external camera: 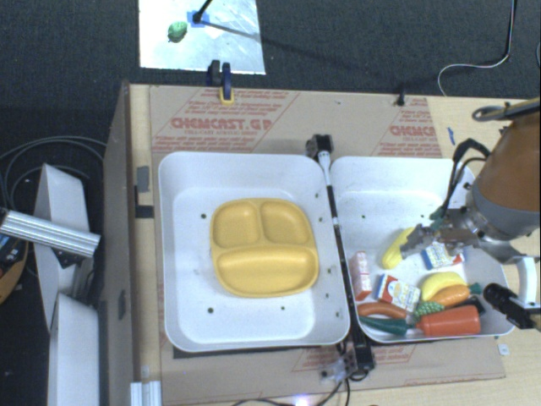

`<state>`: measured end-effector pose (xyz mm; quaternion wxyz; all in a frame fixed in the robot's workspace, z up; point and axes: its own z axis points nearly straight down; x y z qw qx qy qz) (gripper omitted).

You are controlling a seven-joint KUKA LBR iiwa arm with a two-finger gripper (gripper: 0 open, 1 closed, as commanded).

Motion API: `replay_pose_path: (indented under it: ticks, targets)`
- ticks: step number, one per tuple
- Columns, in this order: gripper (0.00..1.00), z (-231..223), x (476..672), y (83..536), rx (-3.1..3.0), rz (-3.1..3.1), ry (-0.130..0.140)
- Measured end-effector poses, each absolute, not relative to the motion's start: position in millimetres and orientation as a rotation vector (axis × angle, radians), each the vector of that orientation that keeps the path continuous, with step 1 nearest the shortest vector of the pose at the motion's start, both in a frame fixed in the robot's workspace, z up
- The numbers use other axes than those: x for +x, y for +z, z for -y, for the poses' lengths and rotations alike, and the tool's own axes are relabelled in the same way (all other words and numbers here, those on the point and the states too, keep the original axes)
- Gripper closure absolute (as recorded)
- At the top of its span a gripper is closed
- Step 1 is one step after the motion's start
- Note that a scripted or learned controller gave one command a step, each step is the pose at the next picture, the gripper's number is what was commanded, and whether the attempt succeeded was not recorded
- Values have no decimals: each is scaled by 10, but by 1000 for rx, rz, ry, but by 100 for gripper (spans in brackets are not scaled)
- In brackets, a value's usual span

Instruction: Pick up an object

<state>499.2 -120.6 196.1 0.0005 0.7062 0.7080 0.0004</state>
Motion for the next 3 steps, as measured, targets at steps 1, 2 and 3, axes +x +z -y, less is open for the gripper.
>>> replay_pose_path:
  ticks: [1, 2, 3]
  targets:
    - [0, 1181, 5600, 1256, 2218, -2225, 0]
    - [0, 1144, 5392, 841, 2220, -2222, 1]
    - [100, 1144, 5400, 947, 2217, -2222, 3]
